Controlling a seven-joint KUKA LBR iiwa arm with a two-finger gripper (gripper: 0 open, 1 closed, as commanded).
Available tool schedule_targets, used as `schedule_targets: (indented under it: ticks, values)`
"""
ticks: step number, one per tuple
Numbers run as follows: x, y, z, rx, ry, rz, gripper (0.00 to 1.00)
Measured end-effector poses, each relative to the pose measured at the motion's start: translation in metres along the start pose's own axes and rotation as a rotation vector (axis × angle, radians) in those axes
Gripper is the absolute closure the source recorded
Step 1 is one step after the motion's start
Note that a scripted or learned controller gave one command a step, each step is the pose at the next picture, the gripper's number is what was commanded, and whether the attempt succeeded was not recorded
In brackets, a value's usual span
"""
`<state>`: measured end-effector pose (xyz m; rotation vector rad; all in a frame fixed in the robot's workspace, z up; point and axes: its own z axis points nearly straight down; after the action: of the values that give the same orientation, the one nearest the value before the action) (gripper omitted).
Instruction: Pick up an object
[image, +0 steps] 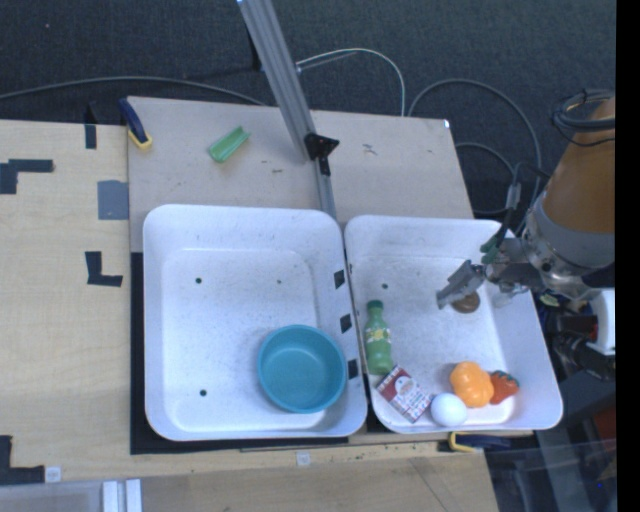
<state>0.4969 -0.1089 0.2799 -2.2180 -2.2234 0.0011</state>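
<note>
Your gripper (462, 290) hangs above the green bottle (377, 338) with nothing visibly held; I cannot tell how its jaws stand.

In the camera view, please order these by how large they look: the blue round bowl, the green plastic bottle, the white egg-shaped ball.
1. Blue round bowl, clearly the largest.
2. Green plastic bottle, lying in the right white bin.
3. White egg-shaped ball, smallest.

All lie at similar depth, so the order seems safe.
</note>
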Motion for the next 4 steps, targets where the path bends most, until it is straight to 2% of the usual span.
schedule_targets:
  ticks: [1,3,4]
  values:
    - [0.000,0.000,0.000,0.000,0.000,0.000,0.00]
    - [0.003,0.003,0.089,0.007,0.001,0.002,0.00]
    - [0.001,-0.003,0.153,0.008,0.001,0.002,0.00]
